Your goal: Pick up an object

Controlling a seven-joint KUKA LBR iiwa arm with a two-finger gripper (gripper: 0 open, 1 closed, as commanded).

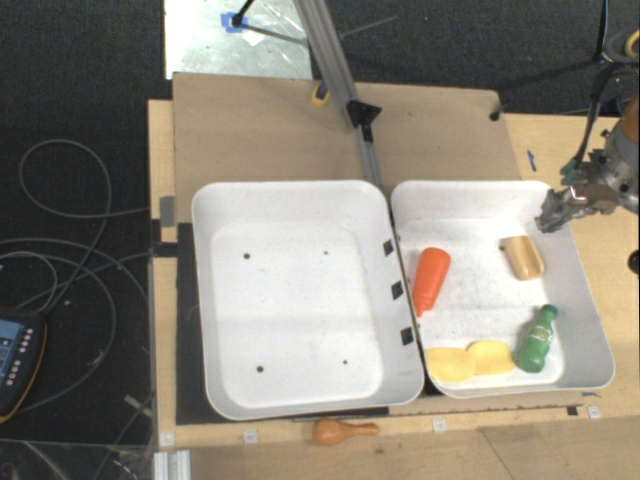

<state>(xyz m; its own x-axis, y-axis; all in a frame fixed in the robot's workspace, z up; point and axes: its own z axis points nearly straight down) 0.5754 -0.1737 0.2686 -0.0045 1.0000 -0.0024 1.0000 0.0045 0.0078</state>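
Both bins were white: the left bin carried small dark dots on its floor, and the right bin was faintly speckled. The carrot was orange-red. The bottle was green with a white label band. The bread roll was tan. Two lemon-like pieces were yellow. The counter was light brown. The end effector was grey metal.

Two shallow white bins sit side by side on a bench.
The right bin holds an orange carrot-shaped toy, tan block, green plastic bottle and two yellow pieces; the metal gripper hovers over its upper right rim.
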